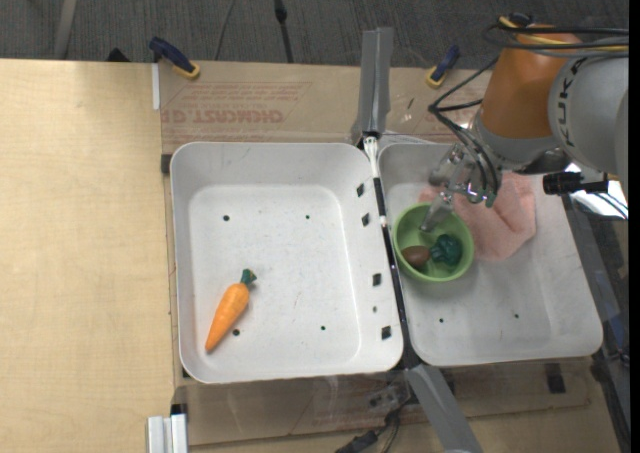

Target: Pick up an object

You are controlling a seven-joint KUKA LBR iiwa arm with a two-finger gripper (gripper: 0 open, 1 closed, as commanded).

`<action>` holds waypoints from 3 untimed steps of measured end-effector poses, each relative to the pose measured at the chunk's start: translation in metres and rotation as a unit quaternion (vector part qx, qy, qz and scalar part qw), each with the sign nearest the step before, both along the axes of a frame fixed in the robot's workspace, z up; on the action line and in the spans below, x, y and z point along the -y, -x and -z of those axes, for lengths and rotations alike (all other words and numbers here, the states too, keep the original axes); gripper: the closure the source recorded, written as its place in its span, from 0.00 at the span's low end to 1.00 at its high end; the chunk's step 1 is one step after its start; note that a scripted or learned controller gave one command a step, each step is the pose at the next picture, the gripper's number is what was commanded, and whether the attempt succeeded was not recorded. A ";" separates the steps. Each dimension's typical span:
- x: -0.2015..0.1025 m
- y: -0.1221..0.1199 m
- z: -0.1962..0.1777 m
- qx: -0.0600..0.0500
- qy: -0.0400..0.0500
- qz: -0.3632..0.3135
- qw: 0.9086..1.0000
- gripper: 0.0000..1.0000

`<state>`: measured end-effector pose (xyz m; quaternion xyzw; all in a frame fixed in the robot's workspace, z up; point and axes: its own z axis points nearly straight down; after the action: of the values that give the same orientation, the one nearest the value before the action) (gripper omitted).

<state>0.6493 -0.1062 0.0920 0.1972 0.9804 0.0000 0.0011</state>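
Right bin [520,336]: pincer [437,224] over bowl [412,231]

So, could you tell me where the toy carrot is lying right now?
The carrot lies in the left bin, near its lower-left corner with its green top pointing up-right, well away from the green bowl and gripper in the right bin.

Pale wooden bench [80,241]; dark, perhaps carpeted, floor [200,1].
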 end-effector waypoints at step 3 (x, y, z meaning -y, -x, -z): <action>-0.001 0.057 0.000 0.000 0.000 0.256 0.967 0.00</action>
<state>0.5925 -0.1049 0.0922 0.4420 0.8970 -0.0005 0.0009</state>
